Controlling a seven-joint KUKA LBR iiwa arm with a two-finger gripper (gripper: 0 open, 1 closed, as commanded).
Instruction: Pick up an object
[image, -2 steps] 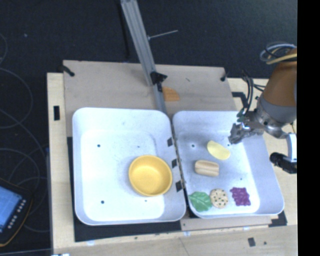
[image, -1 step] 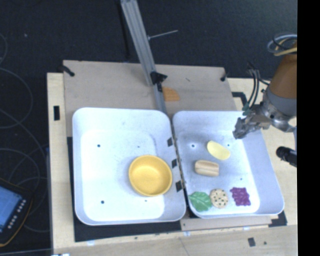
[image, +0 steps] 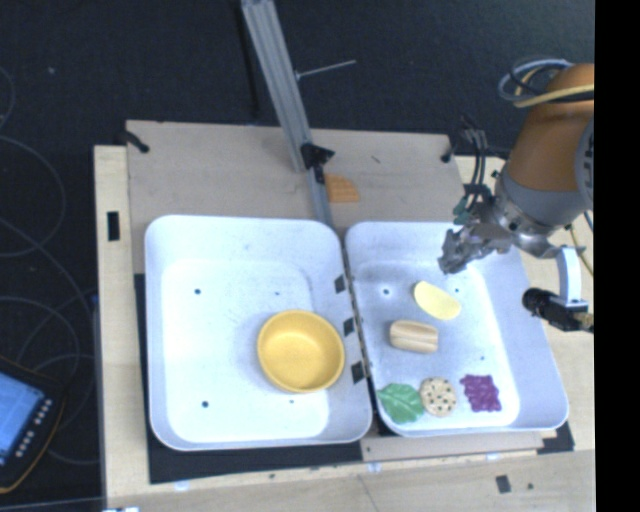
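Chip (image: 437, 300) — pale yellow, lying in the right bin (image: 520, 400) — is sitting just below the gripper (image: 452, 258), slightly toward the bowl (image: 299, 350), long axis slanting down-right; gripper is hovering, holding nothing.

Glossy, seemingly plastic yellow bowl (image: 299, 350)

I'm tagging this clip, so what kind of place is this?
Probably a robotics lab bench set up for grasping trials: a robot arm reaches over two white bins, toy food such as a cookie lies in the right one, and a handheld control pendant sits nearby.
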